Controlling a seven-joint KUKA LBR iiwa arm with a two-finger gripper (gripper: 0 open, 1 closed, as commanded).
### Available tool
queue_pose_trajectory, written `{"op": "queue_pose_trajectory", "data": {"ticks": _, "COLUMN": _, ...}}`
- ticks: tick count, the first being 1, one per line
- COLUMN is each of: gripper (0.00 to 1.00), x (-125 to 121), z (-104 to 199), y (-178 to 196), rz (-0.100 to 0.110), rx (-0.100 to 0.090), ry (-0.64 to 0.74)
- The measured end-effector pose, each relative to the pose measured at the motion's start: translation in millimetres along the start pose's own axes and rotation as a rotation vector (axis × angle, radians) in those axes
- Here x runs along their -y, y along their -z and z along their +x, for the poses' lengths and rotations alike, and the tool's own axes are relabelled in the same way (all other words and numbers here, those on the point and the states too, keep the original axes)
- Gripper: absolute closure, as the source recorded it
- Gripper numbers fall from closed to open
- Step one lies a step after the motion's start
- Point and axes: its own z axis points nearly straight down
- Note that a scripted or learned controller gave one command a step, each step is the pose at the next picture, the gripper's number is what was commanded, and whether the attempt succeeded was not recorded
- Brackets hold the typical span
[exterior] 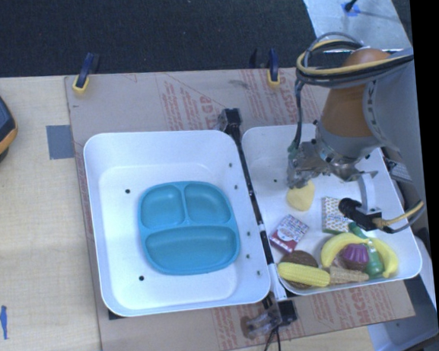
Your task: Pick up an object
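Gripper (305,177) low in right bin (267,148), directly above pale yellow toy (301,197), touching it, grip state unclear

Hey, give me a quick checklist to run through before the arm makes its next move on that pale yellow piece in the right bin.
1. Gripper over the right bin: ok.
2. Gripper lined up above the pale yellow piece: ok, it sits right at the piece's top edge.
3. Piece standing apart from the red and white box: ok, white floor shows between them.
4. Piece actually caught by the gripper: cannot tell, the wrist hides the contact.
5. Pile of corn and banana out of the gripper's way: ok, they lie at the near end.
6. Blue tray flat in the left bin: ok.
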Motion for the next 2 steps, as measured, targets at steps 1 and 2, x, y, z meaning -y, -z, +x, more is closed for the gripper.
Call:
{"op": "queue_pose_trajectory", "data": {"ticks": 1, "gripper": 0.0, "x": 0, "z": 0, "y": 0, "rz": 0.001, "rx": 0.0, "ry": 0.0}}
{"op": "queue_pose_trajectory", "data": {"ticks": 2, "gripper": 0.0, "x": 18, "z": -4, "y": -12, "rz": 0.007, "rx": -0.002, "ry": -0.006}}
